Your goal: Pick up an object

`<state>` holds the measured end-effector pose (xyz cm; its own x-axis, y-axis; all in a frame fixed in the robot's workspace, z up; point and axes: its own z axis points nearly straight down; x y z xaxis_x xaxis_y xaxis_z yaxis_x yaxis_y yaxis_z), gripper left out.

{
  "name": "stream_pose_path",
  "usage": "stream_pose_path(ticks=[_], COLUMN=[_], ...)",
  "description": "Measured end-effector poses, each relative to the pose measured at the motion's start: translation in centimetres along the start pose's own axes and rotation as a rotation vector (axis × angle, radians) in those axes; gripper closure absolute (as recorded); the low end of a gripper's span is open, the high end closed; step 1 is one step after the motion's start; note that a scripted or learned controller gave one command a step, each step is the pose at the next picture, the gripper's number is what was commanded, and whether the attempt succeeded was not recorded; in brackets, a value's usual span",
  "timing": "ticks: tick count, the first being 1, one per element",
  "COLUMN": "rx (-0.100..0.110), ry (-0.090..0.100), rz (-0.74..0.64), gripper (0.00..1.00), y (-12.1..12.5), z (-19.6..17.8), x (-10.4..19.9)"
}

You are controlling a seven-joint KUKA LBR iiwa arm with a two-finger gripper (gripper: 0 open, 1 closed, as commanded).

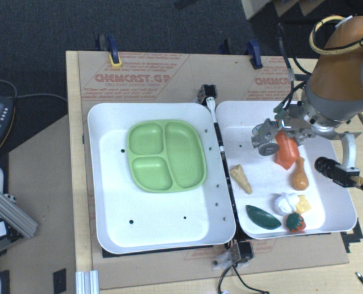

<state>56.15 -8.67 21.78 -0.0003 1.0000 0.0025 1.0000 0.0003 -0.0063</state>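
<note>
Notably, orange-red carrot (286,151), tapered, beside pincer (268,141)

divided plate (167,155) pale green | bins (108,182) white | carrot-looking piece (286,152) orange-red | leaf shape (262,217) dark green | strawberry (294,223) red | cone (241,179) tan

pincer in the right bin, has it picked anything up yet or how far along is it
Done: the arm has reached into the right bin. In hand: the pincer sits low beside the orange-red piece; a grasp cannot be confirmed. Left: gripping and lifting it; the cone, the green piece and the strawberry lie untouched.
</note>
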Motion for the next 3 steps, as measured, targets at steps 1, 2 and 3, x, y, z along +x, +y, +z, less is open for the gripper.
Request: stream_pose_path(ticks=[1,2,3], rx=[-0.002,-0.002,-0.004], ry=[0.000,-0.001,-0.002], rz=[-0.001,0.000,0.001], gripper=[1.00,1.00,1.00], y=[-3.5,-4.6,-4.9], z=[-0.9,0.4,0.2], x=[2.3,3.6,2.8])
